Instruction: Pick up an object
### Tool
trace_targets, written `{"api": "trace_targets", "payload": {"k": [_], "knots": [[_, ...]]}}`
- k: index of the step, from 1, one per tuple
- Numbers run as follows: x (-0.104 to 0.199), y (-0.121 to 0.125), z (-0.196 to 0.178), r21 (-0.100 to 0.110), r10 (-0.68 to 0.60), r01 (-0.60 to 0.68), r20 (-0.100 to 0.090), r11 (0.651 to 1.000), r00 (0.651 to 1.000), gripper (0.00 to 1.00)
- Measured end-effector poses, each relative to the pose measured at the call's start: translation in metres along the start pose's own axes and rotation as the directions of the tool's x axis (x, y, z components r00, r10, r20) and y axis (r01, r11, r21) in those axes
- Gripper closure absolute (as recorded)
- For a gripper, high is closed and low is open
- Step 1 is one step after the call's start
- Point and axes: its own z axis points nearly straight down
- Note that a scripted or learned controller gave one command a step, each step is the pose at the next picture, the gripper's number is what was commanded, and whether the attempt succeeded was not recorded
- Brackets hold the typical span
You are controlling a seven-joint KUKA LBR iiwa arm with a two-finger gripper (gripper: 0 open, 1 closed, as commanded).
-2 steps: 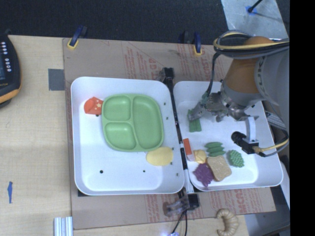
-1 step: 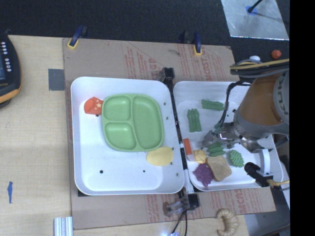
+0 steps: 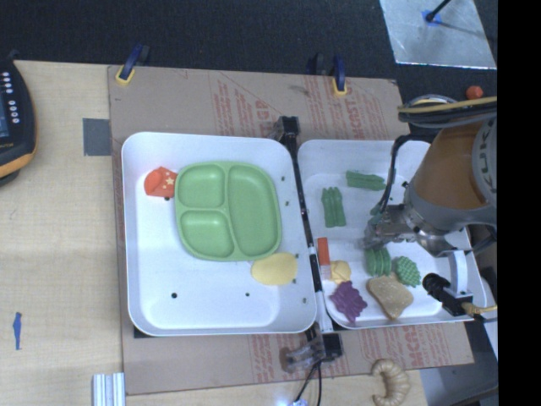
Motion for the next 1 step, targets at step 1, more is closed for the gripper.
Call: {"api": "trace_targets", "payload": {"k": [1], "knots": [[0.0002,0.0000,0.0003,0.000,0.000,0.000,0.000,1.000,1.000,0.00]]}}
